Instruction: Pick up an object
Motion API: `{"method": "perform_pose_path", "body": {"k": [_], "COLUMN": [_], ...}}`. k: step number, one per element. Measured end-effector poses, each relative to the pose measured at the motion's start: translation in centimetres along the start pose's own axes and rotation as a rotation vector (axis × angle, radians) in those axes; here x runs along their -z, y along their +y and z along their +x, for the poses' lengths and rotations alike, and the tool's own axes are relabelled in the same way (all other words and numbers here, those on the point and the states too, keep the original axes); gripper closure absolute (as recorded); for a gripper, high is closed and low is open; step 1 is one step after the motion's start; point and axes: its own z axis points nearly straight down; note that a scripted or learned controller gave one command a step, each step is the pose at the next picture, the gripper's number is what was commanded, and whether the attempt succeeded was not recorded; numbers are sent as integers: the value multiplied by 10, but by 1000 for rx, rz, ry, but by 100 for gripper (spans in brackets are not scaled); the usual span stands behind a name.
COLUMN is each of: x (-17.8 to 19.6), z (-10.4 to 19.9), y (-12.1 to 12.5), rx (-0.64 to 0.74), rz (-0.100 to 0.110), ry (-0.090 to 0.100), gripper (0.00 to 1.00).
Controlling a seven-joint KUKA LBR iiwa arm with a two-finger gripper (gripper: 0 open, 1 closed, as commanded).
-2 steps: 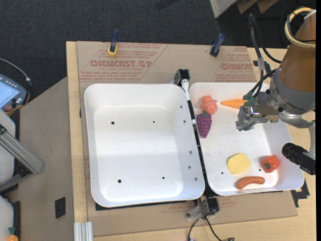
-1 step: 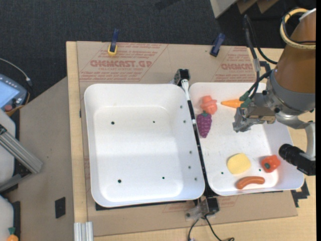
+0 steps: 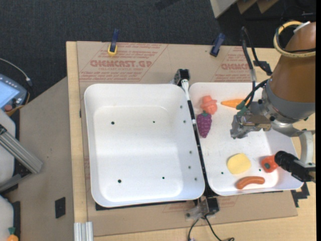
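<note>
Tool over right bin, toy foods scattered beneath.

Tool [image 3: 242, 128] hangs above the right bin [image 3: 220, 182], mid-floor; nothing seen between its fingers, and open or closed cannot be told from this angle. Toy carrot [image 3: 231, 103] just beside it toward the far wall, long axis across the bin, tip pointing left, right end hidden behind the arm's cables. Purple grape bunch [image 3: 204, 123] to the left near the divider, long axis running near-to-far, with a pink-orange piece [image 3: 209, 104] touching its far end. Yellow lump [image 3: 238, 163] nearer the camera; sausage [image 3: 250, 182] beyond it at the near wall, lying crosswise. Red-orange item [image 3: 269, 164] partly covered by a black fitting. Left bin [image 3: 95, 134] alongside on the bench [image 3: 80, 59].
</note>
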Motion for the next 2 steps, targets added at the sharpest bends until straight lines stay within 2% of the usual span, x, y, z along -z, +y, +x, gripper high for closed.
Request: {"method": "perform_pose_path", "body": {"k": [1,2], "x": [12,46], "z": [0,23], "y": [1,1], "rx": [1,5], "rz": [-7,-11], "ry": [-1,-1], "gripper": [100,100]}}
